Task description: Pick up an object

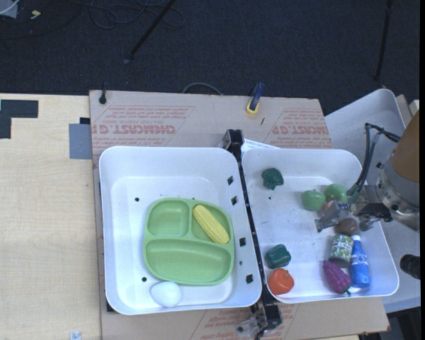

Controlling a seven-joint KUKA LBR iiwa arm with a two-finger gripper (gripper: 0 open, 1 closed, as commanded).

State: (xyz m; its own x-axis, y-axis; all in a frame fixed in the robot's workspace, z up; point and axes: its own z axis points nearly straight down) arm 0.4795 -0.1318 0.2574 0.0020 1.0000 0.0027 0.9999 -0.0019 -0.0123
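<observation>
Toy foods lie scattered in the right bin: a brown piece sits right at the hand, with two light green pieces just left and far of it. Whether the hand grips anything cannot be told. Near of it lie a small can, a blue bottle and a purple piece. An orange piece lies near the divider. The left bin carries a green tray bearing a corn cob.
</observation>
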